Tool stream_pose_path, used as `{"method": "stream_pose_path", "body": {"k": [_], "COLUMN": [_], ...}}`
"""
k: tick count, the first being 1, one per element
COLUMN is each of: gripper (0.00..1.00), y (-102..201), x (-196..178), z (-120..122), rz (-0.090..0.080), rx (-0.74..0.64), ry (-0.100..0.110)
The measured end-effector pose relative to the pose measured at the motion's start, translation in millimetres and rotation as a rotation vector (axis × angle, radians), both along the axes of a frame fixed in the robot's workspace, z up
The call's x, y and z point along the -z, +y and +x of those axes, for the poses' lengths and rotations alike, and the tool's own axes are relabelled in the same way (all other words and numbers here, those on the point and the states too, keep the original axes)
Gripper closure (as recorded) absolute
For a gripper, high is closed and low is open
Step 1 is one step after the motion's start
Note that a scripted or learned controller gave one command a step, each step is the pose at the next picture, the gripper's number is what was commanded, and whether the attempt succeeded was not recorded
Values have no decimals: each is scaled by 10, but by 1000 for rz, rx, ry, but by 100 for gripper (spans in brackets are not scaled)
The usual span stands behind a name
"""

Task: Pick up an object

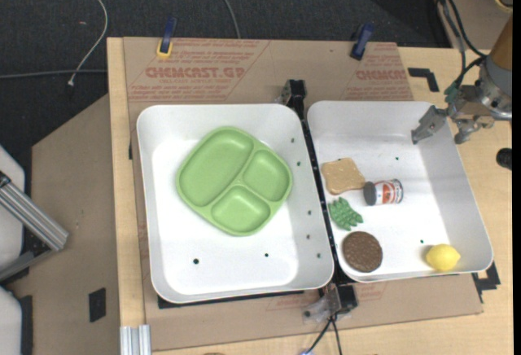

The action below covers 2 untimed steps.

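Observation:
In the right bin (464, 182) lie a slice of toast (342, 175), a small can with a red label (384, 193) on its side, a green leafy piece (346, 215), a brown round patty (361, 252) and a yellow lemon (442, 257). My gripper (446, 127) hangs over the bin's upper right corner, well apart from all of them. Its two fingers are spread, with nothing between them.
The left bin (163, 256) holds a green divided plate (235, 180). Blue clamps (167, 36) (361, 41) grip the cardboard bench's far edge. Cables and a cardboard box lie beyond the bench at the upper right.

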<state>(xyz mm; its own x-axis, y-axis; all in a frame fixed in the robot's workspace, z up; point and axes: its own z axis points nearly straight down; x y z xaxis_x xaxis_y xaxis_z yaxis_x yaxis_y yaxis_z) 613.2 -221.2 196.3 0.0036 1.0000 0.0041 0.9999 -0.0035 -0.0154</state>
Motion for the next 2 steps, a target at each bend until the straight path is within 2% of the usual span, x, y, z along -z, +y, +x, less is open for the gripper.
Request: {"method": "stream_pose_path", "body": {"k": [1,2], "gripper": [0,0], "y": [9,20], "x": [-96,343], "z": [33,-35], "rz": [-4,-2], "rx": [-4,-4], "ry": [-15,-11]}}
